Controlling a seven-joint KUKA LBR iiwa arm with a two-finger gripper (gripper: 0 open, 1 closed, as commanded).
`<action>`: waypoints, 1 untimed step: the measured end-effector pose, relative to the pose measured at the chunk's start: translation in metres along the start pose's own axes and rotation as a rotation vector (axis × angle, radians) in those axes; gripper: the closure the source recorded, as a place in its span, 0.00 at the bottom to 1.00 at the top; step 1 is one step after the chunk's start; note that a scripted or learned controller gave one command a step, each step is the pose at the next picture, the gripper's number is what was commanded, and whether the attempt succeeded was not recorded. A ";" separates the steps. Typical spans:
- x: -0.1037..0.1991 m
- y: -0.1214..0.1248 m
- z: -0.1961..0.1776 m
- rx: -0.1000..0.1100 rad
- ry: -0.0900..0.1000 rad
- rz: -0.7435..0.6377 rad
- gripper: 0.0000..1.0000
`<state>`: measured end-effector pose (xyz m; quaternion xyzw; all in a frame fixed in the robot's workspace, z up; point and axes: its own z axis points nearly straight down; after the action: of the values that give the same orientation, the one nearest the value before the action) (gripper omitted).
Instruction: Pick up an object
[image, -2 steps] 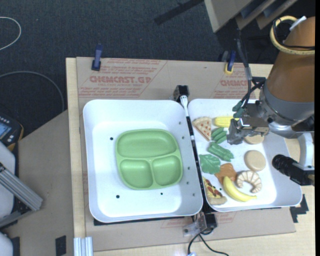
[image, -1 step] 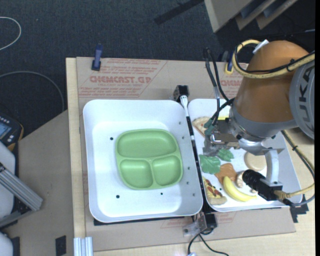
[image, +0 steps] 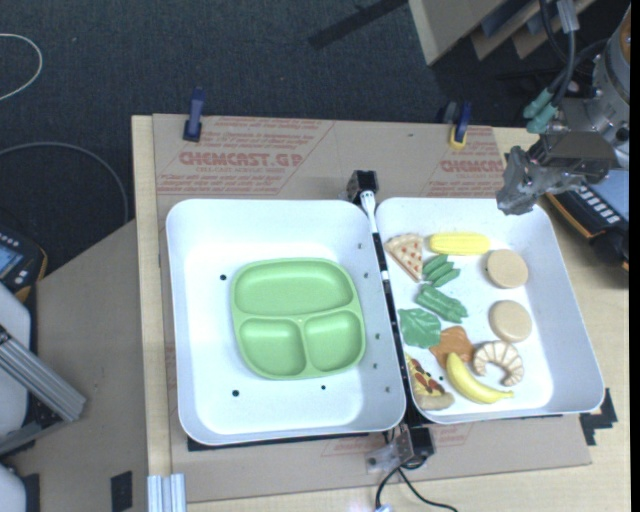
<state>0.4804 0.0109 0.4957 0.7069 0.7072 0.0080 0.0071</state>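
Observation:
The right bin (image: 560, 260) holds several toy foods: a pizza slice (image: 405, 254), a corn cob (image: 458, 243), green pea pods (image: 440, 268), two round beige cookies (image: 506, 269), a banana (image: 472, 382), a croissant (image: 500, 361) and a green leaf (image: 419, 326). My gripper (image: 518, 196) hangs over the bin's far right corner, above and to the right of the corn. Nothing shows between its fingers.
The left bin (image: 200, 300) carries a green three-compartment plate (image: 297, 317). A black bar (image: 377, 245) runs between the bins. Blue and yellow clamps (image: 194, 114) pin the brown board at the back. Cables and equipment crowd the far right.

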 end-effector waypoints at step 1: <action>-0.021 -0.005 0.120 0.034 -0.003 0.005 1.00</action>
<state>0.4782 -0.0101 0.3758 0.7086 0.7056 -0.0049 -0.0038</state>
